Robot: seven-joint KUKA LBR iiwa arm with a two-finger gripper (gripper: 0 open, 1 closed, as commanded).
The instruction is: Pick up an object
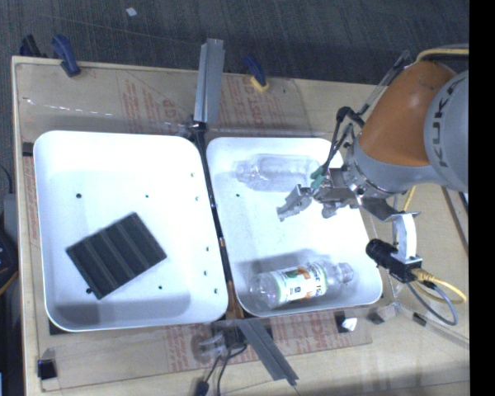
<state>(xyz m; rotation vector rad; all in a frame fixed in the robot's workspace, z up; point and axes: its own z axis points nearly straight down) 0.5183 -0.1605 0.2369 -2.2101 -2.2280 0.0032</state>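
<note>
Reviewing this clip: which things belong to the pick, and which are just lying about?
For the job: two-finger gripper over the right white bin; clear unlabelled plastic bottle and clear labelled plastic bottle in it; flat black ribbed panel in the left white bin.
Lying about: two blue clamps on the bench's far edge.

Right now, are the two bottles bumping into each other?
Apart. The camera view shows bare floor of the right bin between the clear bottle and the labelled bottle.
</note>
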